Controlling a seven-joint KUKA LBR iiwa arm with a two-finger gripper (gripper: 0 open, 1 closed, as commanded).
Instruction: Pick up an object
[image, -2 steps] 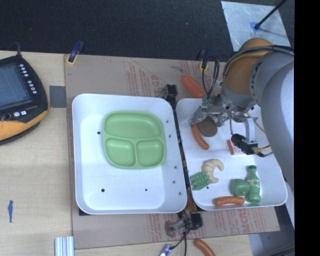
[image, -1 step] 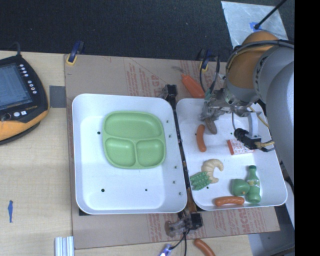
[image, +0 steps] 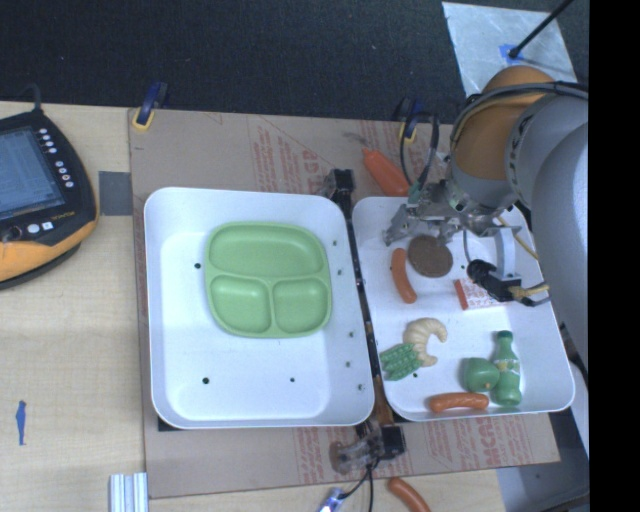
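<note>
Front edge: an orange sausage (image: 410, 492) lies on the cardboard (image: 250, 150) below the bins, beside a small clamp (image: 365, 450).
Left bin (image: 170, 300): holds a green divided plate (image: 268, 277), flat, toward the bin's back.
Right bin (image: 545, 395): a sausage (image: 458, 403) near the front rim; a green bottle (image: 506, 368) and a green round piece (image: 478, 374) touching it at front right; a cream croissant (image: 428, 338) with a green ridged piece (image: 399, 361) against it near the middle; a second sausage (image: 402, 275) farther back; a small red and white packet (image: 470, 293) to the right.
Gripper (image: 432, 250): low over the back of the right bin, above a brown round disc (image: 432, 258); whether it is open or closed, I cannot tell.
Arm (image: 520, 130): grey with an orange band, reaching in from the right.
Behind the bins: a carrot (image: 385, 172) on the cardboard.
Far left: a control tablet (image: 40, 195) on the bench (image: 60, 400).
</note>
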